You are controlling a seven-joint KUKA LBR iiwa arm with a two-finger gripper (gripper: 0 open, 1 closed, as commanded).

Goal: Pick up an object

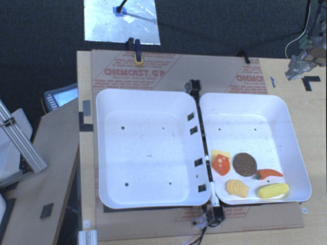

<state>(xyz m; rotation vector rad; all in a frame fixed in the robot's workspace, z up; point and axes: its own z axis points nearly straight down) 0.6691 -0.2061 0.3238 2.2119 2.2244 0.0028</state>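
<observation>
Jaws [296, 70] at top right over the surface [286, 75], outside both bins; open or closed, cannot tell. All objects well below jaws, near front wall of right bin [255, 102]: brown disc [244, 164], red-yellow piece [220, 162] left of it, red pepper [268, 174], corn cob [273, 190], yellow crinkled piece [237, 188]. Left bin [145, 97] far left of jaws.

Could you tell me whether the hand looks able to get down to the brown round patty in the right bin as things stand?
Probably yes: the patty lies uncovered, and the hand hangs beyond the right bin's far corner. The pizza slice and chili sit close beside it.
</observation>
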